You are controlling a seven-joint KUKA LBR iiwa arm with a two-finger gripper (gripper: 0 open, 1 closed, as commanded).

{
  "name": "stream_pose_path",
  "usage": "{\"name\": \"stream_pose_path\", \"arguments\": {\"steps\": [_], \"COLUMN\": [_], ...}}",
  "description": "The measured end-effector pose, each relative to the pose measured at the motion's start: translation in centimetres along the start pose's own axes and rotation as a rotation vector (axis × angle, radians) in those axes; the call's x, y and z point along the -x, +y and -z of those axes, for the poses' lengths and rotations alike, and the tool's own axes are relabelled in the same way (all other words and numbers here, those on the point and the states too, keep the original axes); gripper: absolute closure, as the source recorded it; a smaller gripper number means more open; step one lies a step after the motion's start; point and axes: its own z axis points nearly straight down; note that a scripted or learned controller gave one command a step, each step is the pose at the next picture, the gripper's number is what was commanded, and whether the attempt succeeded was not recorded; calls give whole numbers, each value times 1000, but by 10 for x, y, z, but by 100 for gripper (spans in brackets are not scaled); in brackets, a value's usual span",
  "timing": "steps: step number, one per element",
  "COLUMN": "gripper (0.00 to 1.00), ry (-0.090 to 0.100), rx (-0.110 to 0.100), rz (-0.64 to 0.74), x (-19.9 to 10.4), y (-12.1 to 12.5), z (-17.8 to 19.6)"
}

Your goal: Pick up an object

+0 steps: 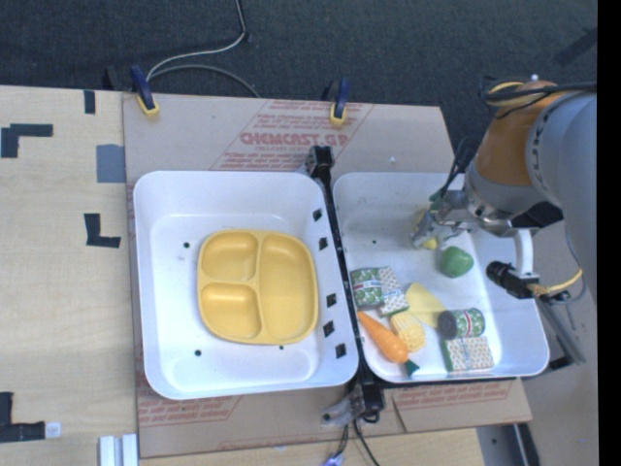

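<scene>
My gripper [427, 235] hangs low over the right bin [374, 197], near its far right side, with its grey fingers pointing down and left. A green round fruit [455, 261] lies just right of and below the fingertips, apart from them. Nothing shows between the fingers. Further toward the front of the bin lie an orange carrot [382, 337], a yellow corn cob [409, 333], a yellow wedge [423, 301], a green patterned packet [374, 285], a small can [462, 323] and a green box [470, 355].
The left bin [160, 212] holds a yellow divided plate [258, 286]. Black clips run along the wall between the bins. The arm's grey and orange body [524, 153] overhangs the right bin's right rim. Bare white floor lies in the right bin's far left part.
</scene>
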Motion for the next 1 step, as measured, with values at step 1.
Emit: {"name": "stream_pose_path", "arguments": {"steps": [1], "gripper": [100], "ry": [3], "rx": [-6], "rz": [1], "x": [-73], "y": [1], "z": [83]}}
